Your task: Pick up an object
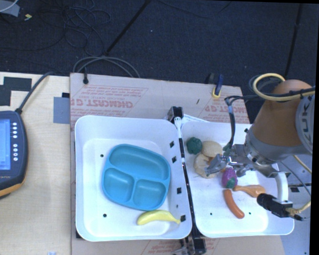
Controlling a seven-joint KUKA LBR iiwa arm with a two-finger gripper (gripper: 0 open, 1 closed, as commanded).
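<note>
- The gripper (217, 165) sits low over the right bin (250, 226), near that bin's left side; its metal fingers point toward the tan round pieces, but whether they are spread or closed I cannot tell, and nothing is seen held between them
- The arm (278, 121), with its orange band, comes in from the right and hangs over the bin's upper right part; a yellow cable loops above the band
- Just beside the gripper lie two tan round objects (207, 155), touching or overlapping each other; a dark green object (194, 145) rests against the upper one, on its left
- Just right of the gripper lies a purple object (229, 177) with a green tip; below it an orange-red sausage shape (234, 203) lies at a slant; an orange carrot-like piece (249, 190) lies between the purple object and a black part of the rig
- The left bin (87, 147) touches the right bin along a shared edge; it holds a blue divided plate (136, 176) with three compartments; a yellow banana (156, 218) lies just below the plate, near the bin's lower edge
- Both bins stand on a cardboard sheet (124, 99); well apart on the left, a control pendant (5, 149) with a lit screen lies on the bench
</note>
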